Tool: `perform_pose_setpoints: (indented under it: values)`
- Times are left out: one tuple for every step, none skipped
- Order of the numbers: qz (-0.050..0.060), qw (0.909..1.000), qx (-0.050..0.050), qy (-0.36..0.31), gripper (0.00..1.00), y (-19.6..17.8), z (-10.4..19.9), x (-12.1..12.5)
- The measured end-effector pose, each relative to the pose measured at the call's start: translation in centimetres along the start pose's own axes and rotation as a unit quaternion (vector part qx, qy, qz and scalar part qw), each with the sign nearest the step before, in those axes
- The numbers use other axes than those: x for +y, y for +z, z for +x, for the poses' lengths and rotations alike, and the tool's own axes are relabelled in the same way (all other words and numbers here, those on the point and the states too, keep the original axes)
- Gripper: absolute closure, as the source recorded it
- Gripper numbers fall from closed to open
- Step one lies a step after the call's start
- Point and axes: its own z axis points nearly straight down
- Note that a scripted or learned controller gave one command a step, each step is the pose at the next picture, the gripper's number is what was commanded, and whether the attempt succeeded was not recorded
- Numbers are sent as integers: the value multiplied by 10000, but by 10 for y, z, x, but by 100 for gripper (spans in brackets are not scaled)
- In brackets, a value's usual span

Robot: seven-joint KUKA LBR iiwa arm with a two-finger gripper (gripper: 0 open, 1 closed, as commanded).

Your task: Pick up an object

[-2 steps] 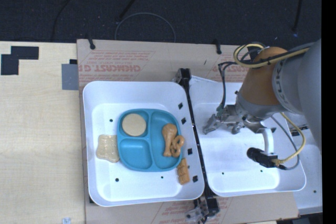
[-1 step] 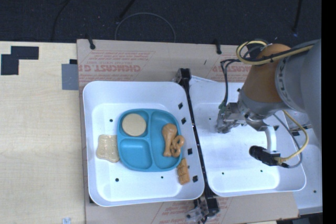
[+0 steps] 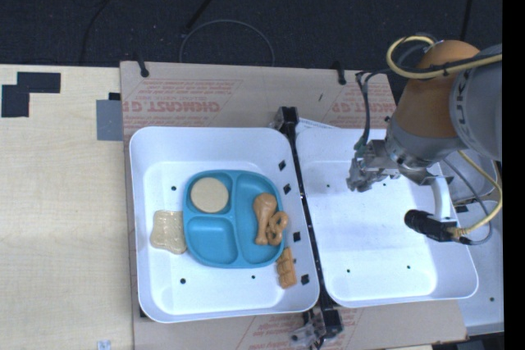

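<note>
My gripper [image 3: 359,181] hangs over the upper left part of the right bin [image 3: 385,275], above bare white floor, with nothing seen in it. In the left bin [image 3: 164,142] lies a blue divided plate [image 3: 209,246]. A round tan disc [image 3: 208,194] rests in its upper left compartment. In the plate's right compartment lies a tan twisted pretzel-like piece [image 3: 269,219]. A pale bread-like piece [image 3: 168,231] sits against the plate's left edge. Off the plate's lower right corner there is a small tan chunk [image 3: 286,268].
A black divider [image 3: 299,201] runs between the two bins. Both bins rest on a cardboard sheet [image 3: 205,94] on the pale bench. The grey arm with its orange band [image 3: 443,86] comes in from the upper right.
</note>
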Motion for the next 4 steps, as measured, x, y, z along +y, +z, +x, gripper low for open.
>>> perform_pose_setpoints:
  values:
    - [12, 10000, 0, -2, 100, -42, 1, 3]
    - [5, 10000, -1, -2, 100, -84, 0, 3]
    - [35, 10000, 7, -14, 100, -77, 60, 2]
    - [23, 10000, 9, -20, 100, -82, 110, 13]
